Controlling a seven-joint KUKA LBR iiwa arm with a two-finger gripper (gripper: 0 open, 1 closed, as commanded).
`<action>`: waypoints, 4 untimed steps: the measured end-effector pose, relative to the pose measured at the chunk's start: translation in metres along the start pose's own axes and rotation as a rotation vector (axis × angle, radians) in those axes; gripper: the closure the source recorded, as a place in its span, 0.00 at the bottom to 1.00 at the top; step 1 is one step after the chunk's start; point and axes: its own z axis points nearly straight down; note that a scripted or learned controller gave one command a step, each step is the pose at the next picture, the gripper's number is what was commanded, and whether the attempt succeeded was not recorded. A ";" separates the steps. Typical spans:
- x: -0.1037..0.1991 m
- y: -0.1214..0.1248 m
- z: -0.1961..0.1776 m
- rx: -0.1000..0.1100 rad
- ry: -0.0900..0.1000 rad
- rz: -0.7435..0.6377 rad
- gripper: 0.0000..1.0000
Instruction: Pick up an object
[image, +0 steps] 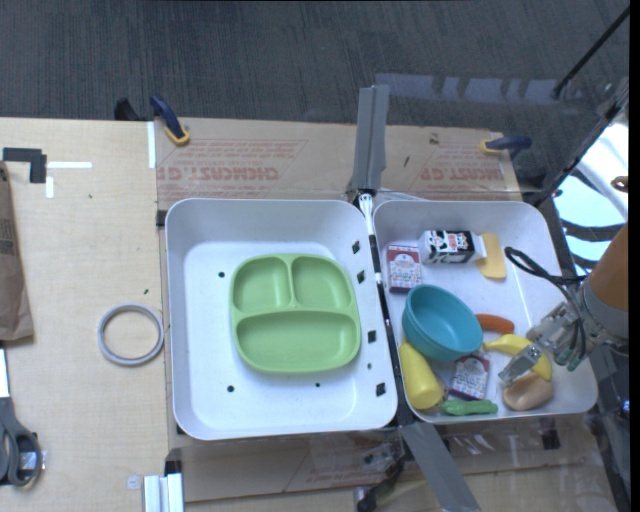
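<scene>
1. Two white bins side by side; left bin (190, 330) holds a green divided plate (295, 313), right bin (560, 262) holds the clutter
2. Gripper (525, 362) sits low in the right bin's near right corner, over a tan bread-like piece (527, 394) and beside a yellow banana-shaped toy (510, 344); fingers look slightly parted with nothing visibly between them, so no hold is claimed
3. Likely target: the tan piece, just under the fingertips, touching or nearly touching the bin's front wall
4. Handling, as judged: probably a light plastic or foam toy, rounded, smooth, liable to slip; pinch across its narrow width, near the middle
5. Long axis seems to run roughly left-right along the front wall; which end leads, cannot tell
6. Neighbours crowd it: blue bowl (441, 319), yellow bottle (420, 377), green bean-like toy (470, 407), small packet (468, 377); the wall leaves little finger room on the near side
</scene>
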 end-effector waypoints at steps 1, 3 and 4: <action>0.043 0.091 0.003 0.003 0.002 -0.066 0.00; 0.035 0.134 -0.004 0.004 0.003 0.307 0.00; 0.021 0.151 0.005 0.010 0.008 0.324 0.00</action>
